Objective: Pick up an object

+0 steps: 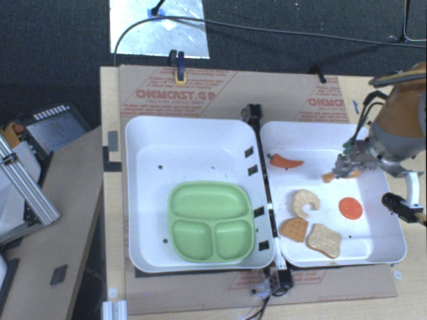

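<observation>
Nearest the lower edge of the frame, in the right bin (383,249), lies a slice of toast (324,240), tan with a darker crust, and just left of it, touching or nearly so, a smaller golden-brown biscuit-like piece (293,229). Above these sits a pale, curled croissant-shaped piece (305,203), and to its right, apart from it, a flat round orange-red tomato slice (351,208). Farther up, near the bin's upper left corner, a red-orange chilli pepper (286,161) lies lengthwise with its darker stem end pointing left. At the right of the frame the grey arm with its orange band (403,112) reaches over the bin, and the gripper (347,166) hangs low above the bin floor; a small orange object (329,176) shows just at its lower left, touching or very close to the tip, but whether the fingers are apart or together cannot be told from here. The left bin (143,145) holds a light green three-compartment plate (211,221) in its lower half. Both bins rest on a cardboard sheet (220,89) covering the tabletop.
</observation>
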`<act>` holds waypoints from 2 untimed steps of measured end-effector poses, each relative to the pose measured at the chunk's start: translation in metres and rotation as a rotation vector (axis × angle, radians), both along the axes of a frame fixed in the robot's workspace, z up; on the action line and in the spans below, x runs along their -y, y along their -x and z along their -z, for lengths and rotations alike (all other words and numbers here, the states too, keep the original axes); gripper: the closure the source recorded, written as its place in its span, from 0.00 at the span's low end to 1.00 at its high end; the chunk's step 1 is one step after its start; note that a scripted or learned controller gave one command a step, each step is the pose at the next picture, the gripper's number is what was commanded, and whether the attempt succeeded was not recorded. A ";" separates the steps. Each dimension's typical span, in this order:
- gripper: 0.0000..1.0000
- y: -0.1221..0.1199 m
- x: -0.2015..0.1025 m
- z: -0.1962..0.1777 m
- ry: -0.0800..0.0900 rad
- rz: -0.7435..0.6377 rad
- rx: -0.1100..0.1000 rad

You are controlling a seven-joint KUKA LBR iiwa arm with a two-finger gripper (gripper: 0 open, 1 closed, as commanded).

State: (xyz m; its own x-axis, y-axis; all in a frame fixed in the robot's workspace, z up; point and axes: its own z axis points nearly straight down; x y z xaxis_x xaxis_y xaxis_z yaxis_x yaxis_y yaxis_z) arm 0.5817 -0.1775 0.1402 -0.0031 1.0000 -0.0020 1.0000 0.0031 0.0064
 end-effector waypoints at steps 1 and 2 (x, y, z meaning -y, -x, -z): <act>1.00 0.005 -0.003 -0.062 0.000 -0.001 0.002; 1.00 0.003 -0.003 -0.092 0.000 -0.001 -0.001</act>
